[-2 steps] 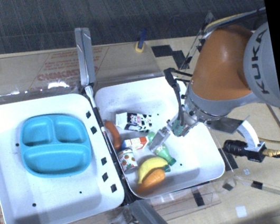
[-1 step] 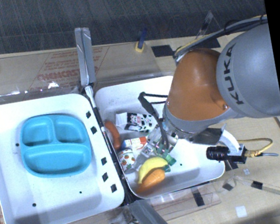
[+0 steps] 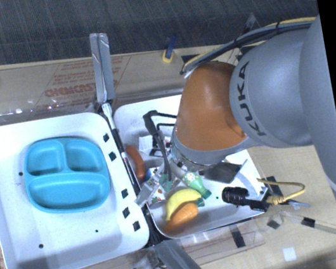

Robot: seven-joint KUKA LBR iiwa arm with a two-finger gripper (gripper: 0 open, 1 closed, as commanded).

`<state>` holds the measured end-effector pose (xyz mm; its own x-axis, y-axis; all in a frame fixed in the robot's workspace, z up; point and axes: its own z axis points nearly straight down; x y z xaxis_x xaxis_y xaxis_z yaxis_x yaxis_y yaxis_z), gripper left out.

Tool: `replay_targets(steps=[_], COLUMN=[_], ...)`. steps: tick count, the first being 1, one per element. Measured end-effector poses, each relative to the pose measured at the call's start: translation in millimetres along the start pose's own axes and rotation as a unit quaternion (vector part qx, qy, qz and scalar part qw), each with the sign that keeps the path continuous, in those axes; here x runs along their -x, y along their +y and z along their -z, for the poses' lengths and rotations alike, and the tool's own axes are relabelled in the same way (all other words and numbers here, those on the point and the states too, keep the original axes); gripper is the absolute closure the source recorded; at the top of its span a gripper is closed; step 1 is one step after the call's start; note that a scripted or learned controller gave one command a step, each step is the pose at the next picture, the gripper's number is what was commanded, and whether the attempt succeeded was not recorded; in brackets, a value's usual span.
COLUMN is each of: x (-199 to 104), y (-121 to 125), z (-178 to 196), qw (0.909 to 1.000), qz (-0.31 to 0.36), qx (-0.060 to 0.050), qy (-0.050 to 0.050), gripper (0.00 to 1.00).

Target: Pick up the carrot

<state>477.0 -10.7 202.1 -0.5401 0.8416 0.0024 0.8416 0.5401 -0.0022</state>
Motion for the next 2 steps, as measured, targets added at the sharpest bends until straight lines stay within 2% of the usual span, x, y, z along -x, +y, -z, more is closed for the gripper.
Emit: replay_targets(steps=[1,2], x=[51.6,54.8], y=[-34.3,-34.9], z=[-10.9,37.0], qw=[1.0,1.0], qz=[0.007,-0.003], qx=[-0.001,0.001], qy=[0.001,-0.002], gripper=[0.0,0.0])
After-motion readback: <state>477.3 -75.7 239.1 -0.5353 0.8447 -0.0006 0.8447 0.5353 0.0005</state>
